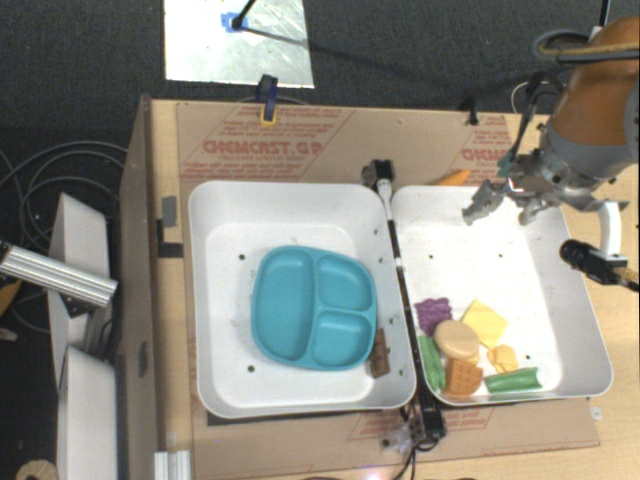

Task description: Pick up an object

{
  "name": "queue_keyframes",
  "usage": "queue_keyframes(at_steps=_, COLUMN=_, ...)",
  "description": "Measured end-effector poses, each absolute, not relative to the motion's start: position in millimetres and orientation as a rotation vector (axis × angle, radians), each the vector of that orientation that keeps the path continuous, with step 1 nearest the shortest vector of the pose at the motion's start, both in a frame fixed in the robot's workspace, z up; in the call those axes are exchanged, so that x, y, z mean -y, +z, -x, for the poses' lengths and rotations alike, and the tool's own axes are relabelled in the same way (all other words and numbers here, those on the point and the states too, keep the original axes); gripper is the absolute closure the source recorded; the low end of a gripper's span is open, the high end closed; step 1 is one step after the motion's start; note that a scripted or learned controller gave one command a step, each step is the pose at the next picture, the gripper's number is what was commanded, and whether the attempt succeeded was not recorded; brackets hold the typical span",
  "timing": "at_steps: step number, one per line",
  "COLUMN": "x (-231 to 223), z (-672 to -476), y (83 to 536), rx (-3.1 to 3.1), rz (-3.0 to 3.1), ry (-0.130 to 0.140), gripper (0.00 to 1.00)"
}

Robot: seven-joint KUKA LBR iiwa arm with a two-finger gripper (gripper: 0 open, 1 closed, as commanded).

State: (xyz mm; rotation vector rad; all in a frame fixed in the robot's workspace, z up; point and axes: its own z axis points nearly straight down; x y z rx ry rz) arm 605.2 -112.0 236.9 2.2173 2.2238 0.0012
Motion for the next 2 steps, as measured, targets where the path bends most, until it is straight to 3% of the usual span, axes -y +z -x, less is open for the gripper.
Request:
queue_keyframes(at_steps=1, x=101, z=-567.8, y=140, rx=-2.227, rz=-2.226, ry=-0.006, gripper=0.00)
queue_keyframes(at_steps=2, x=82, z=-514.8, y=88, rx=-2.226, rz=-2.224, ry=-0.003, gripper=0.00)
